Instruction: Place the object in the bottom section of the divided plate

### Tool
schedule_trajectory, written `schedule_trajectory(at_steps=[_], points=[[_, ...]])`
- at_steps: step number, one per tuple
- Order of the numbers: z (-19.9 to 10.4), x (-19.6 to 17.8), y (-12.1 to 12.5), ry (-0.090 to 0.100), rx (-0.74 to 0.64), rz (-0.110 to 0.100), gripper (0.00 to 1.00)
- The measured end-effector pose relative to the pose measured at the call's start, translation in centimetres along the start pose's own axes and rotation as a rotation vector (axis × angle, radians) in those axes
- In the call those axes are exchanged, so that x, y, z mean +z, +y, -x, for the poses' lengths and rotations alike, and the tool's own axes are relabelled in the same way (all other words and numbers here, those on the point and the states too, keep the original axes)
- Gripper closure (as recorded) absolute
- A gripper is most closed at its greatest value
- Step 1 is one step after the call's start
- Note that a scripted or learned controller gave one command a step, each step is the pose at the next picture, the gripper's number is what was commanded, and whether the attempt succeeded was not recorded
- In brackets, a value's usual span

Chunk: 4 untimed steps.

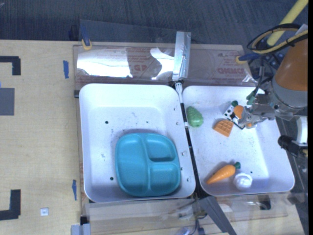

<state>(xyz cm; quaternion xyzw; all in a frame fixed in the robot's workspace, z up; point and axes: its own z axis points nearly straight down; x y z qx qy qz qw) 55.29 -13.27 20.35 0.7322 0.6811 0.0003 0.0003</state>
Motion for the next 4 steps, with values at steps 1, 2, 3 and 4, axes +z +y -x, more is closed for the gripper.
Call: schedule_trajectory(at_steps=[1,2,3,4], points=[[-6.2,0.6,-3.2,0.002,-0.468,-0.002,1.0],[-15.5,2.0,-6.3,0.003,-0.453,-0.004,1.0],[-24.5,6.9,-8.7,0.002,-0.557,-0.005,1.0],[-26.4,9.3,-1.3,-0.002,-0.648,0.026,1.0]])
